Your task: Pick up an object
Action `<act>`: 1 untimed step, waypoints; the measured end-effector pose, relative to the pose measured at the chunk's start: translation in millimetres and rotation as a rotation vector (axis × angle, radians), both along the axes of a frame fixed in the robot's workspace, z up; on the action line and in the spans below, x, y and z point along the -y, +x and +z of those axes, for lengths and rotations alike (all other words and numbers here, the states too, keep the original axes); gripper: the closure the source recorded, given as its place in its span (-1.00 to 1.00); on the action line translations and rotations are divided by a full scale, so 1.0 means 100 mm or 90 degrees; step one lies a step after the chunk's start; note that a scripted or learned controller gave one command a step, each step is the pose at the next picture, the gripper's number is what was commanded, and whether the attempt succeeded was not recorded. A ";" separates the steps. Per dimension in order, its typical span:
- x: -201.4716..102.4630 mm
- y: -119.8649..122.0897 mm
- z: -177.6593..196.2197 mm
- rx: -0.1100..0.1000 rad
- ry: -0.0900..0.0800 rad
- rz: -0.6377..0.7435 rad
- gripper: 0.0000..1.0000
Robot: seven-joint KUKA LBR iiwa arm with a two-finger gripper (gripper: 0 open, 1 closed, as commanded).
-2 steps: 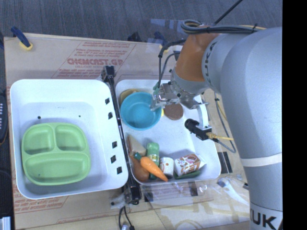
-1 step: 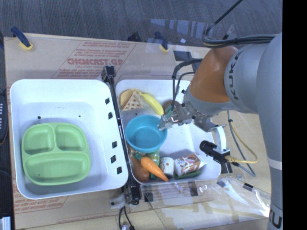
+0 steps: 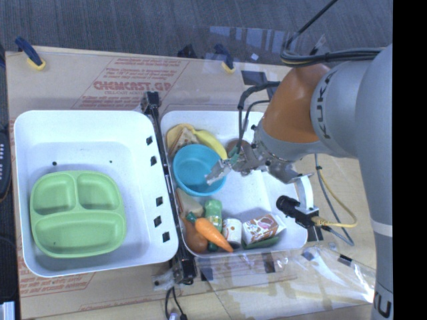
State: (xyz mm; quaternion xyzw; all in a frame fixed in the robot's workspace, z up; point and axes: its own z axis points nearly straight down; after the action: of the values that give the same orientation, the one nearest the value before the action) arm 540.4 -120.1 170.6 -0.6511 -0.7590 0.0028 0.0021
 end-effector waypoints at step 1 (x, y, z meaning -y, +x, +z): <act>-0.04 0.62 -0.80 0.000 0.000 -0.077 -1.00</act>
State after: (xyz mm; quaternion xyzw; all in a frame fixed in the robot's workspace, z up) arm 602.3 -115.9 90.9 -0.6959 -0.7181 0.0027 0.0022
